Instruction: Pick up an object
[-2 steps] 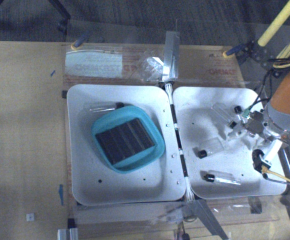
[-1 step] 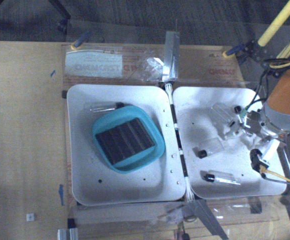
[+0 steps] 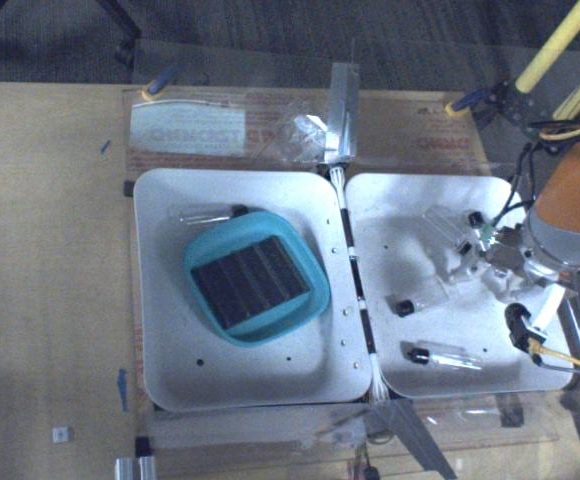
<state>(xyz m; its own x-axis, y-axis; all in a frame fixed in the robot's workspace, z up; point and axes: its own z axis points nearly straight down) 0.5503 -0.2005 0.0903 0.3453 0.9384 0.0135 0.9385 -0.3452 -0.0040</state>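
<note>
Clear tube [image 3: 445, 357], black-capped at its left end: lies flat near the front edge of the right bin [image 3: 390, 268], long axis running left to right. Nothing touches it.

Small black cap [image 3: 403, 308]: just behind the tube and to its left, on the right bin's floor, apart from the tube.

Clear plastic pieces [image 3: 448, 243]: a loose cluster toward the back right of the right bin, hard to tell apart from the white floor; one small dark spot sits at the cluster's far right.

Gripper [image 3: 492, 263]: low over the right side of the right bin, beside the clear plastic cluster. Its tips are blurred against the clutter, so open or closed cannot be told, and no object is seen between them.

Arm [image 3: 570, 208]: grey with an orange band, entering from the right; black cables hang around the wrist.

Teal dish [image 3: 255, 278]: sits in the middle of the left bin [image 3: 160, 298], with a dark ribbed insert filling its hollow.

Second clear tube [image 3: 210, 214]: lies just behind the dish, touching or nearly touching its rim.

Crumpled clear wrapper [image 3: 305, 136]: on the bench behind the bins, beside an upright metal bracket [image 3: 344, 108].
</note>
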